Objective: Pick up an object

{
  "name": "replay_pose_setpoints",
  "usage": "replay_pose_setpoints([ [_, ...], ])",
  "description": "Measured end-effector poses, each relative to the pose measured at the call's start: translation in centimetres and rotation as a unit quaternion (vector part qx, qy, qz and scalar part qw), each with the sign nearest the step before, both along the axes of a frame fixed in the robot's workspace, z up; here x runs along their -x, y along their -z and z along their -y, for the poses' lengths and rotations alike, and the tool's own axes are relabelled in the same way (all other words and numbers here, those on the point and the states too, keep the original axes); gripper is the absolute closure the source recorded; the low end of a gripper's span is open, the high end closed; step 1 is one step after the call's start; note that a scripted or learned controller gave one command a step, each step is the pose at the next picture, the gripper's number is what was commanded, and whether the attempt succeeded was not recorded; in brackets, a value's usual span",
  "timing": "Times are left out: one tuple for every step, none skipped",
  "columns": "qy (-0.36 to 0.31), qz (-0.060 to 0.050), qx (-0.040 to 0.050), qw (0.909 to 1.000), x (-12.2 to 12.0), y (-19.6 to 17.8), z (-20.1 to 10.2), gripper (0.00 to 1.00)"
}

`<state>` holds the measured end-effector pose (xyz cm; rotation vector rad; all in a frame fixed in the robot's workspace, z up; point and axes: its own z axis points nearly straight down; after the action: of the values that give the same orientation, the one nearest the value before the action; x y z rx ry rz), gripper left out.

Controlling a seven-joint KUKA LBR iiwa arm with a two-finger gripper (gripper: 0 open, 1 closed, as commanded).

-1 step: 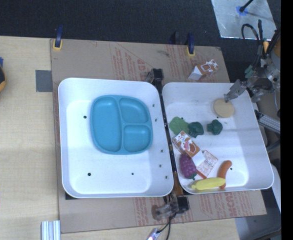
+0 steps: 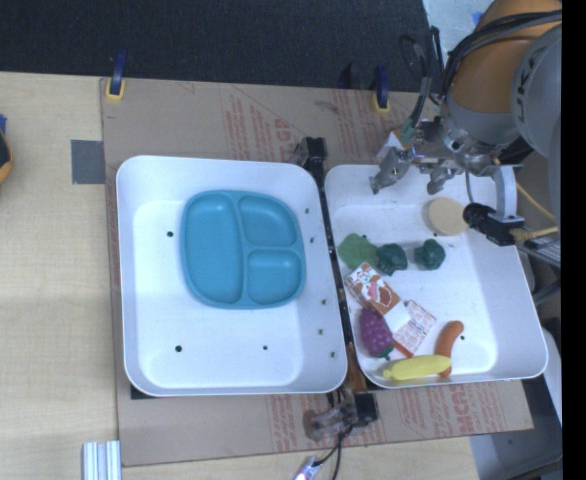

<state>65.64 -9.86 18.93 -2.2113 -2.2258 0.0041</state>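
Over the far end of the right bin (image 2: 513, 298), the pincer (image 2: 413, 173) hangs with its two fingers spread and nothing between them, just above the bin's far rim. Possible picks lie nearer the camera: a tan disc (image 2: 445, 215) closest to the pincer, two dark green pieces (image 2: 410, 256), a printed packet (image 2: 373, 290), a purple piece (image 2: 375, 334), a yellow banana (image 2: 418, 368) and an orange sausage (image 2: 449, 336). I judge the tan disc the easiest target, since it sits apart with bare floor around it; a straight descent centred on it should work. The near-end cluster touches and crowds the wall, leaving little finger room. The left bin (image 2: 153, 348) holds a blue divided plate (image 2: 241, 248).
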Motion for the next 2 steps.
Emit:
replay_pose_setpoints([
  [0.002, 0.000, 0.0005, 1.0000, 0.1, 4.4, 5.9, 0.00],
  [0.001, 0.002, 0.0002, 1.0000, 0.6, -2.1, 2.7, 0.00],
])
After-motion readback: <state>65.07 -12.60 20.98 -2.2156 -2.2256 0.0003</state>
